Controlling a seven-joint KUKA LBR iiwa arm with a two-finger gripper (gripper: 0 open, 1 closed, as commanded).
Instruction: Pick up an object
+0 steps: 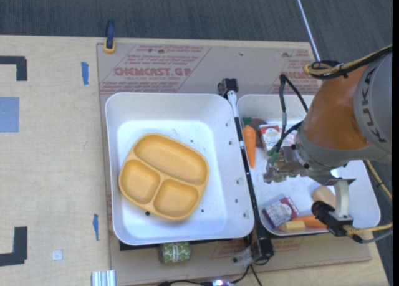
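Two shallow white bins sit side by side on the bench. The left bin (118, 123) contains a yellow divided plate (163, 176) with three compartments, lying flat slightly left of centre. The right bin (373, 213) holds the loose objects: a carrot (250, 144) lies lengthwise along the bin's left wall, a small red-and-white packet (270, 135) lies just beside it toward the far end, a second red-and-white packet (282, 211) lies near the front left corner, an orange piece (303, 222) rests against the front wall next to that packet, and a pale rounded object (323, 194) lies just behind the orange piece, partly hidden. The arm (340, 116) reaches in from the right and covers much of this bin. The gripper (282, 167) is low over the middle of the bin, between the carrot and the near packet. Whether it is wide or narrow cannot be told from this angle, and nothing is visibly held in it. A small green object (175, 252) lies outside the bins, on the board just in front of the left bin.
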